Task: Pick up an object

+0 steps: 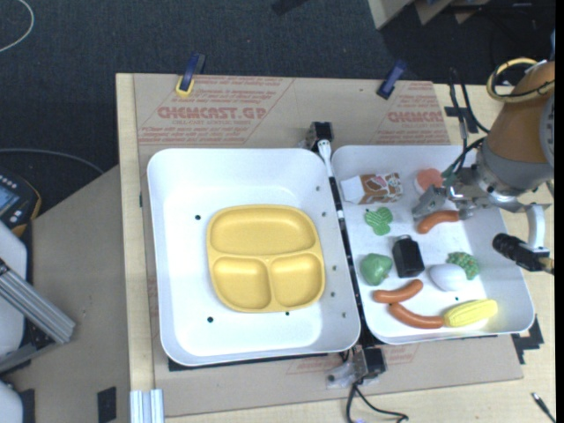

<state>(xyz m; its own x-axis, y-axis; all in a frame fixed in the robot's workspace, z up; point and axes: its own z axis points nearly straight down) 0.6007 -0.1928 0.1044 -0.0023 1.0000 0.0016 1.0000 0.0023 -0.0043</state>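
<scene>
Gripper (438, 203) low in right bin (520, 302), right of frame — fingers around orange sausage (438, 221). Yellow tray (264, 257) sits in left bin (176, 236).

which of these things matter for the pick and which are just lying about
In the job:
- two-finger gripper, low over the right white bin
- orange sausage just below it
- round red-orange piece beside it

Lying about:
- yellow three-part plate in the left white bin
- yellow corn cob
- black block
- white egg
</scene>
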